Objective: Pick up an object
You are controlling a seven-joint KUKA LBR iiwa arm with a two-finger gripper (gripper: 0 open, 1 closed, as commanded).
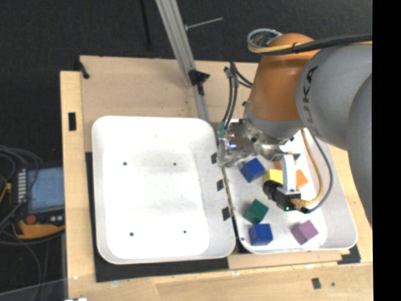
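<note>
— What does your arm look like from up there?
— My arm (341, 86) is a thick, smooth grey shell, rounded like a pipe bend. Dark lettering (307, 102) runs along it, big block capitals.
— And the bright part?
— That is my orange band (279, 74), glossy and domed, just above the wrist. Thin black cables (232, 99) run down beside it, and a pale loop of cable (263, 39) sits on its crown.
— Below that?
— My gripper (233, 148) is bare silver metal, blocky, with small dark fittings on it.
</note>
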